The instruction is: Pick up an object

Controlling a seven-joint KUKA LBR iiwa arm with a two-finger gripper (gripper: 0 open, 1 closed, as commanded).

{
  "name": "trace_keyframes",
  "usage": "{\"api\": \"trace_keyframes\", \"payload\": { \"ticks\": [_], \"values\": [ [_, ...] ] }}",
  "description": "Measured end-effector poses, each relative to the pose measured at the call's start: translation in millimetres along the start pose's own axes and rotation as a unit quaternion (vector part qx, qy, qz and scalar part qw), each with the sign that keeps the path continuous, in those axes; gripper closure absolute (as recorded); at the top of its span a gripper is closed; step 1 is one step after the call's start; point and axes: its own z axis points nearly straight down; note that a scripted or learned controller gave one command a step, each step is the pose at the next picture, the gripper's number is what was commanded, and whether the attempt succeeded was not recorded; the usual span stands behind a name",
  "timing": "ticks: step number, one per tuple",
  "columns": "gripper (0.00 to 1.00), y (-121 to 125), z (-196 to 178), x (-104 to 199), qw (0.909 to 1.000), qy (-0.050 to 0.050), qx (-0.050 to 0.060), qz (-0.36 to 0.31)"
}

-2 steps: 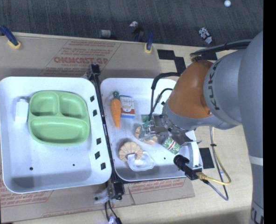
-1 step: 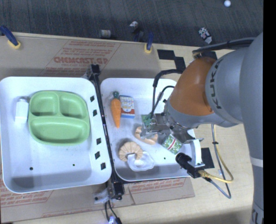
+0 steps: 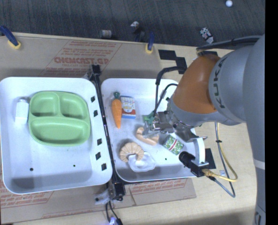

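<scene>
Our gripper hangs over the tan toy, carrot at its nine o'clock. We cannot tell its jaw state; we should descend squarely centered.

Arm: grey rounded housing, "KUKA" lettering, orange band above wrist. Black and yellow cables run alongside. Metallic hand.

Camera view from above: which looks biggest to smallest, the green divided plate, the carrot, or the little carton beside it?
1. green divided plate, by far.
2. carrot, long and thin.
3. little carton, shorter but wider, so nearly alike in area; this order is unsure.
</scene>
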Motion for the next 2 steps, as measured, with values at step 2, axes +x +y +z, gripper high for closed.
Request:
{"api": "trace_keyframes", "payload": {
  "ticks": [2],
  "values": [
    [1.0, -20, -30, -56, 1.0, 0.0, -0.003, 0.007]
  ]
}}
